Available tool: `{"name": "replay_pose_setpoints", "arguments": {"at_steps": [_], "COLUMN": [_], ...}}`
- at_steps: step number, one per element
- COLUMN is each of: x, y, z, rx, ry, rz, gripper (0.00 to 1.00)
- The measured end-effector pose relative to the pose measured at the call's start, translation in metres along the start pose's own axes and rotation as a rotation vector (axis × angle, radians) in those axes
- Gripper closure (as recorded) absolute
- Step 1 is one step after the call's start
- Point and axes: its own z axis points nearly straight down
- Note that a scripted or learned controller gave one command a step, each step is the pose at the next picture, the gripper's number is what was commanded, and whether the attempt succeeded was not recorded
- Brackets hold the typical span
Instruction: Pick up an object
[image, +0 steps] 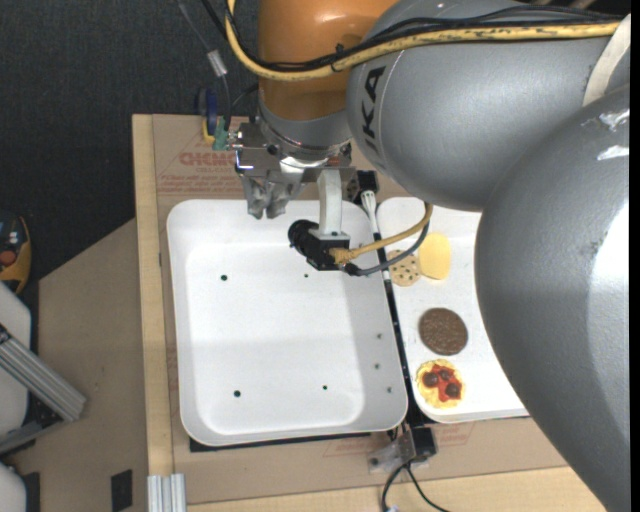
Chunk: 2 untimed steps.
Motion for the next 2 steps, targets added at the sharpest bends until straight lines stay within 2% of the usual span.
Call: {"name": "replay_pose_setpoints", "arguments": {"at_steps": [1, 2], "x": [0.000, 0.000], "y": [0.023, 0.045], "z": [-0.157, -0.031], "rx": [-0.032, -0.003], "ry": [0.011, 0.001], "rz": [-0.003, 0.000], "gripper": [1.00, 1.00]}}
